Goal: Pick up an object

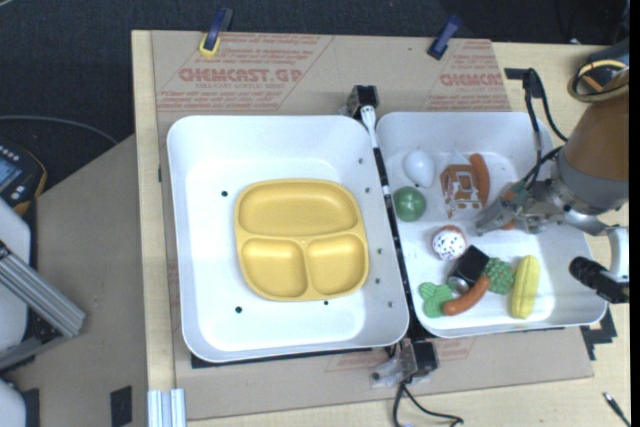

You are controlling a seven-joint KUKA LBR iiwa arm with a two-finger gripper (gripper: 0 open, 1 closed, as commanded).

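Two white bins side by side: left bin (190, 215) holding a yellow divided tray (300, 237); right bin (560, 310) crowded with toys, among them a green ball (408, 204) and yellow corn (524, 286). Gripper (500, 215) low over right bin; finger state impossible to tell.

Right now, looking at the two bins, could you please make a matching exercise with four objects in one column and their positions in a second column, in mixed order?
Objects:
1. yellow divided tray
2. green ball
3. corn cob
4. white egg

Positions:
A. near corner of the right bin, furthest toward the arm's side
B. middle of the left bin
C. far part of the right bin, near the divider
D. right bin beside the divider, just nearer than the egg

Pairs: 1-B, 2-D, 3-A, 4-C
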